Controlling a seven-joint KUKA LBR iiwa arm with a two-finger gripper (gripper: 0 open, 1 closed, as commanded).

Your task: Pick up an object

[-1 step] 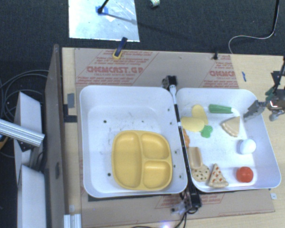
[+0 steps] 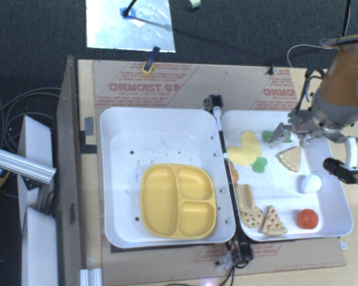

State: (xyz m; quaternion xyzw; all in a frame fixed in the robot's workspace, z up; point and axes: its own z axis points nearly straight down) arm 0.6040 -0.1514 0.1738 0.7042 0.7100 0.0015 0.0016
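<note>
The left bin (image 2: 116, 159) carries a yellow divided tray (image 2: 178, 200) in its near half. The right bin (image 2: 340, 219) holds the toy food. The arm (image 2: 346, 79) leans in from the right, its gripper (image 2: 288, 134) low over that bin's far side, beside a small green piece (image 2: 267, 136); whether the jaws are apart or together, I cannot tell. Below it lie a yellow piece (image 2: 244, 149), a tan wedge (image 2: 291, 158), a white egg (image 2: 310, 183), a pizza slice (image 2: 273, 221) and a red tomato (image 2: 308, 218).

Arm (image 2: 346, 82) over right bin (image 2: 340, 210), gripper (image 2: 288, 134) near its top edge beside green piece (image 2: 267, 136). Yellow divided tray (image 2: 179, 200) in left bin (image 2: 122, 159). Egg (image 2: 310, 183), tomato (image 2: 308, 218) lower right.
</note>
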